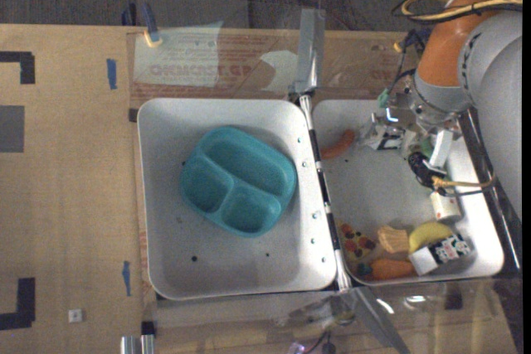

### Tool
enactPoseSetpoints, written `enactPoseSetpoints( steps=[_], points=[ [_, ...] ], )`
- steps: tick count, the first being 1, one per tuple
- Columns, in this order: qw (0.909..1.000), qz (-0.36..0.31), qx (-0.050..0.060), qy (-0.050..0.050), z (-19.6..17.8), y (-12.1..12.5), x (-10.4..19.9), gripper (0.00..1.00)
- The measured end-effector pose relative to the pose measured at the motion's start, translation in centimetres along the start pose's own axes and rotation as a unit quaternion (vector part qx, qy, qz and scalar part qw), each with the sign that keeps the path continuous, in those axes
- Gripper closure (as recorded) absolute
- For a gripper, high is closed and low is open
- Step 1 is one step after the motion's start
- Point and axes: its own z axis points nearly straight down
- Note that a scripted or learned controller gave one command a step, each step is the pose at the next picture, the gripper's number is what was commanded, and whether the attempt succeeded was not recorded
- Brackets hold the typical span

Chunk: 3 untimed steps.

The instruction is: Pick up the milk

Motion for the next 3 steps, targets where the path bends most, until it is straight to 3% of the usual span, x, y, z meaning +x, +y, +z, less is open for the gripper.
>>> enactPoseSetpoints(
  steps=[1, 2, 3],
  points=[
    [1.0, 0.0, 0.007, -0.001, -0.7, -0.3, 0.1, 1.0],
    [0.9996, 0.018, -0.023, -0.005, -10.9, -1.3, 9.3, 1.0],
    [0.9946, -0.102, -0.02, -0.008, -6.2, -0.1, 3.3, 1.0]
  ],
)
